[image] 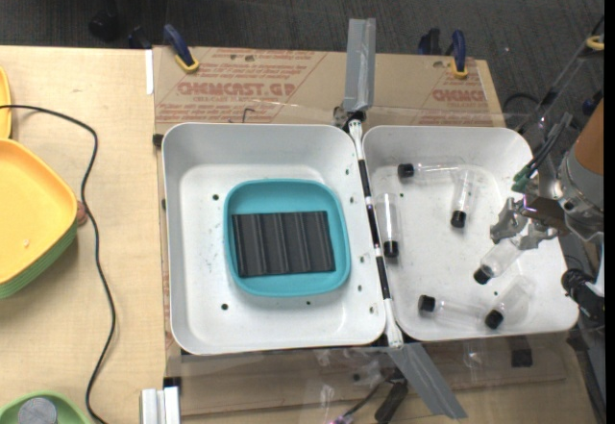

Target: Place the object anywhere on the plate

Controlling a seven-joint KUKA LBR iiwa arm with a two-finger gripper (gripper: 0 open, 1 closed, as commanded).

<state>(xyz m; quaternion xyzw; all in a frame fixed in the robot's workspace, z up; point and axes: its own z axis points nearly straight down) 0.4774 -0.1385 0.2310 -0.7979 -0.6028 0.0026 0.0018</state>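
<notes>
1. The gripper (514, 237) hangs over the right bin (437, 145) — whether it grasps anything cannot be told.
2. A clear tube (492, 264) lies just beneath it.
3. The teal plate (286, 197) sits in the left bin (192, 220) — well apart.

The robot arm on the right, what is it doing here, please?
The arm's claw hangs over the right bin, among several clear tubes with black caps, close above one tube. Whether it grips that tube cannot be seen. The teal plate with its dark ridged insert lies in the left bin; no tube is on it yet.
</notes>
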